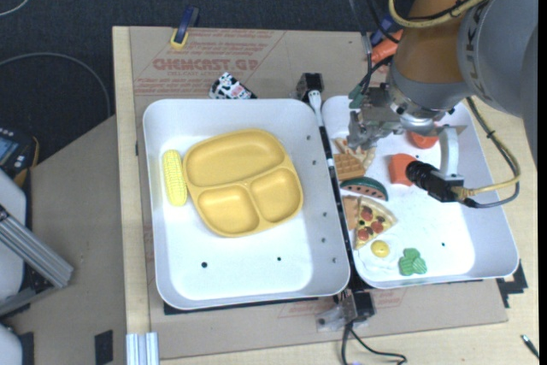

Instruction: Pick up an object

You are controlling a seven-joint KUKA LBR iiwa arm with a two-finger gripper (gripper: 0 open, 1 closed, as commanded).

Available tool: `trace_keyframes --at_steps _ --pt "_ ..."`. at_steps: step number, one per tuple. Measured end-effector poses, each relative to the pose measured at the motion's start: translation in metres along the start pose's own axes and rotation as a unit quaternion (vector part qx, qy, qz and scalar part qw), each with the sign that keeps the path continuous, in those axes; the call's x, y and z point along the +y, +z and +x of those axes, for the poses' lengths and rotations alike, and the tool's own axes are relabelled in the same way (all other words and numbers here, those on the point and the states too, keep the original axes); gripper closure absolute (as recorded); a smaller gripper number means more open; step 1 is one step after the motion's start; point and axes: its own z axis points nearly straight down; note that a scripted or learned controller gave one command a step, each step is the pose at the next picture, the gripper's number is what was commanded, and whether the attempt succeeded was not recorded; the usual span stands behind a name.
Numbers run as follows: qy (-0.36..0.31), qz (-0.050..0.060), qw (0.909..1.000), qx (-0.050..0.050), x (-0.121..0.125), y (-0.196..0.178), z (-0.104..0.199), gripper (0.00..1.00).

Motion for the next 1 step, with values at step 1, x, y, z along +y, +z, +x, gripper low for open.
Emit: trace_keyframes --at_steps 1 --pt "-0.001 -0.002 1.0 0.0 -0.0006 -0.0188 0.0509 1.0"
